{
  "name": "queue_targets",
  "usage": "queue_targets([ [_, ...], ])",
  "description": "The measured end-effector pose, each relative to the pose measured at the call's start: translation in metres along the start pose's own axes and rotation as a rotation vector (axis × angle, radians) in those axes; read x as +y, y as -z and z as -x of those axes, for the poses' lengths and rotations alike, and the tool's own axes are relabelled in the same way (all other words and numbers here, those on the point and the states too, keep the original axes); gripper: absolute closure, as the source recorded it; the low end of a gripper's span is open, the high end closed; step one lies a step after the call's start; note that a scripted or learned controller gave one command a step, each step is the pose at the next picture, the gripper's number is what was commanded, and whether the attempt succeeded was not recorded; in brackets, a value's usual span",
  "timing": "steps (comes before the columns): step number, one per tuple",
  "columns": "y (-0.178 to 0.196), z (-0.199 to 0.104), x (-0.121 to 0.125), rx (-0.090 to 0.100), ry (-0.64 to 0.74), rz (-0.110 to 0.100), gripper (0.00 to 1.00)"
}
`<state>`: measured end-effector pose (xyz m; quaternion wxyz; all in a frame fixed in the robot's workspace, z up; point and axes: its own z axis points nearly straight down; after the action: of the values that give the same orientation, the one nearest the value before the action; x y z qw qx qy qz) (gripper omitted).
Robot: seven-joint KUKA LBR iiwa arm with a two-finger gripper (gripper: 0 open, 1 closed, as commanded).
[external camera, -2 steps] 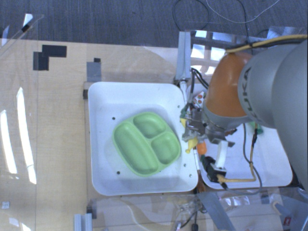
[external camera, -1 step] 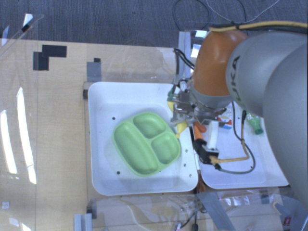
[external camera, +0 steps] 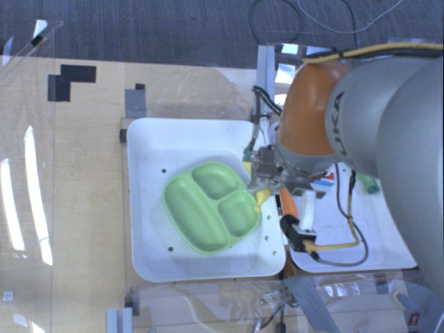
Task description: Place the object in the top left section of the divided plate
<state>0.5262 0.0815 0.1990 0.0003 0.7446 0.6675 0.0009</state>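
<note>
Pale wooden bench (external camera: 69, 186) carries two white bins; the left bin (external camera: 149, 255) holds the green divided plate (external camera: 208, 205), its compartments bare. Just beside the plate's right rim a small yellow object (external camera: 261, 197) peeks out under the gripper (external camera: 267, 179), and whether the jaws grip it I cannot tell. Black letters on the grey arm (external camera: 388, 116) read partly as "UK".

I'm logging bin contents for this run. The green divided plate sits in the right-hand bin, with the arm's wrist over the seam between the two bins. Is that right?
Not quite: the green divided plate lies in the left bin, not the right-hand one. The camera view shows it there, with the arm's wrist over the seam between the two bins, as you said.
</note>
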Motion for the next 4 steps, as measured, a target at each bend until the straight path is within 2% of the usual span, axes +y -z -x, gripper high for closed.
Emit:
queue_targets([
  [1,-0.015,0.035,0.0,0.0,-0.109,0.0,1.0],
  [2,-0.007,0.028,0.003,0.0,-0.098,0.001,1.0],
  [3,0.076,-0.004,0.03,0.001,-0.151,0.005,1.0],
  [4,0.072,-0.013,-0.002,-0.001,-0.194,0.001,1.0],
])
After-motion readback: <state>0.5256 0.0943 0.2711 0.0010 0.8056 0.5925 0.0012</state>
